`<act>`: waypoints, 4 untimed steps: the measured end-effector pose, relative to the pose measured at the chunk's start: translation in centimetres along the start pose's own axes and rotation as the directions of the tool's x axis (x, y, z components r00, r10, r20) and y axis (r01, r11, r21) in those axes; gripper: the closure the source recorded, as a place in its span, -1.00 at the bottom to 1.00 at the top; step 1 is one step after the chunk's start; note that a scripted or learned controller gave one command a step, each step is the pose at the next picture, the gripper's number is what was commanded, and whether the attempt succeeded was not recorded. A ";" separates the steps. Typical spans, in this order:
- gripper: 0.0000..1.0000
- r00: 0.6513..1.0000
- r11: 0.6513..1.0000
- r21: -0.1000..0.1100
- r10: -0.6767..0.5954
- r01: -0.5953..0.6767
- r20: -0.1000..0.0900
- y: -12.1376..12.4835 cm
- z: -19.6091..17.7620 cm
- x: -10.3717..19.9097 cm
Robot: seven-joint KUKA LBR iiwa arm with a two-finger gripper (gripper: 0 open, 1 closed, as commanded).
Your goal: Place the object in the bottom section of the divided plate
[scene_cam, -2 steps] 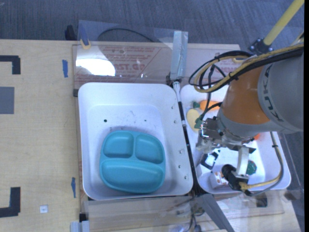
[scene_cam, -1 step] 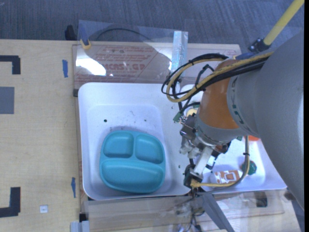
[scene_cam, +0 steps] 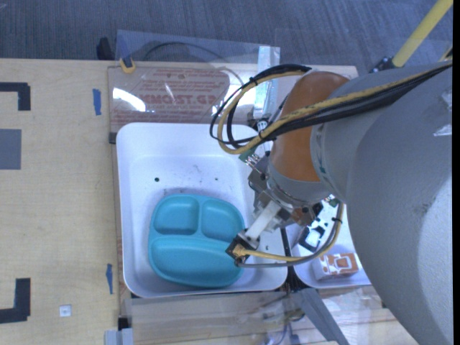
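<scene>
A turquoise divided plate (scene_cam: 192,244) lies in the left white bin (scene_cam: 140,164), toward its near side. It has two small sections on the far side and one large section on the near side, and nothing lies in any of them. My gripper (scene_cam: 289,223) hangs under the orange-banded wrist (scene_cam: 302,135), over the wall between the two bins, just right of the plate's rim. The arm hides most of it from above. A black-and-white object (scene_cam: 318,233) and a small orange-and-white packet (scene_cam: 338,264) lie in the right bin, close beside the gripper.
The grey arm (scene_cam: 402,192) covers most of the right bin (scene_cam: 345,279). A clear plastic sheet with red lettering (scene_cam: 172,92) lies behind the left bin. The wooden bench (scene_cam: 50,214) stretches to the left, with black marks and blue tape.
</scene>
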State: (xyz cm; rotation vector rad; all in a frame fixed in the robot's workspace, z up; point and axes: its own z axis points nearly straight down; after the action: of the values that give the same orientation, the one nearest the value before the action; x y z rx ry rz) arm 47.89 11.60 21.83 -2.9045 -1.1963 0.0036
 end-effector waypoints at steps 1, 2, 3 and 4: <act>1.00 0.896 0.896 0.000 0.445 -0.445 -0.001 -3.3 0.4 3.3; -1.00 0.895 0.895 0.000 0.446 -0.446 -0.001 -3.2 0.4 3.3; -1.00 0.970 0.970 -0.001 0.242 -0.242 -0.017 -2.7 10.2 10.9; 1.00 0.971 0.971 -0.001 0.238 -0.238 -0.005 -2.8 9.8 10.6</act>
State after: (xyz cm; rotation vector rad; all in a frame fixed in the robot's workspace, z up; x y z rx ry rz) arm 53.42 21.10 12.03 -3.0270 -0.8401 -0.0043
